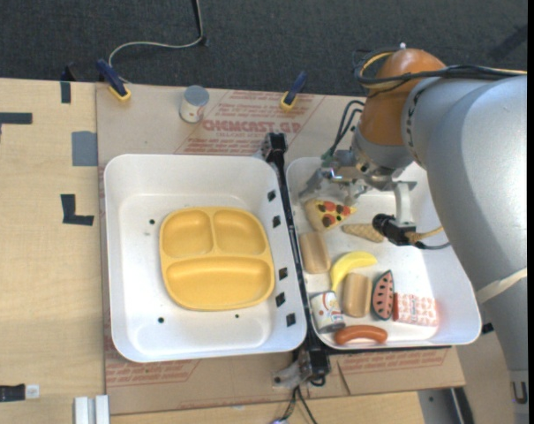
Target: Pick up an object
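My gripper (335,182) hangs over the back left part of the right bin (443,263), under the orange wrist band. Just below it in the view lies a toy pizza slice (330,212), and an ice cream cone (364,230) lies to that slice's right. Further forward in the same bin are a tan bread stick (313,253), a banana (352,263), a hot dog bun (355,294), a watermelon slice (383,294), a small can (327,306), a red sausage (361,334) and a red-and-white packet (415,309). Nothing shows in the gripper's hold.
The left bin (130,237) holds a yellow divided plate (217,259). A black divider (282,228) runs between the bins. A black part with a cable (392,228) sticks out of the arm over the right bin. A small grey cup (194,103) and two clamps stand behind the bins.
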You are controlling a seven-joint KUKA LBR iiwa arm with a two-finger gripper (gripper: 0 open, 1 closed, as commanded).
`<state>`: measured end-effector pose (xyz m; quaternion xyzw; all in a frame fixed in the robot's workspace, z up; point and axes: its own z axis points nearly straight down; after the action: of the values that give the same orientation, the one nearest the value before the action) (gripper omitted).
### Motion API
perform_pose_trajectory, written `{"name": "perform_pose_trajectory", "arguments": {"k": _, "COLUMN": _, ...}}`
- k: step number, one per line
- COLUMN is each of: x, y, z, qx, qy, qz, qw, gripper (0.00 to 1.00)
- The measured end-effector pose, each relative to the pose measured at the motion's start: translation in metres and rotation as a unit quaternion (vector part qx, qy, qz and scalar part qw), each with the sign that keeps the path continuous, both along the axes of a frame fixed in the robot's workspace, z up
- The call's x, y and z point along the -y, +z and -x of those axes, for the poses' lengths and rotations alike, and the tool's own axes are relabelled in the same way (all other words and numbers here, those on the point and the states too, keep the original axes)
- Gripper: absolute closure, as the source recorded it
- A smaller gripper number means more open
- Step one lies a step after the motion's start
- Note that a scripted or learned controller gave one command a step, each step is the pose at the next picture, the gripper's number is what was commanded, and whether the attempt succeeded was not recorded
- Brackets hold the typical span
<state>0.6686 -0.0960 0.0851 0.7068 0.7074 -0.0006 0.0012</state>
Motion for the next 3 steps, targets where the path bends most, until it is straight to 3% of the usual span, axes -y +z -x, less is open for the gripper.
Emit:
{"name": "perform_pose_trajectory", "arguments": {"k": 1, "x": 0.000, "y": 0.010, "z": 0.000, "qx": 0.000, "qy": 0.000, "qz": 0.0000, "qw": 1.0000, "gripper": 1.00}}
{"name": "perform_pose_trajectory", "arguments": {"k": 2, "x": 0.000, "y": 0.010, "z": 0.000, "qx": 0.000, "qy": 0.000, "qz": 0.0000, "qw": 1.0000, "gripper": 0.00}}
{"name": "perform_pose_trajectory", "arguments": {"k": 3, "x": 0.000, "y": 0.000, "z": 0.013, "qx": 0.001, "qy": 0.000, "qz": -0.0001, "qw": 1.0000, "gripper": 0.00}}
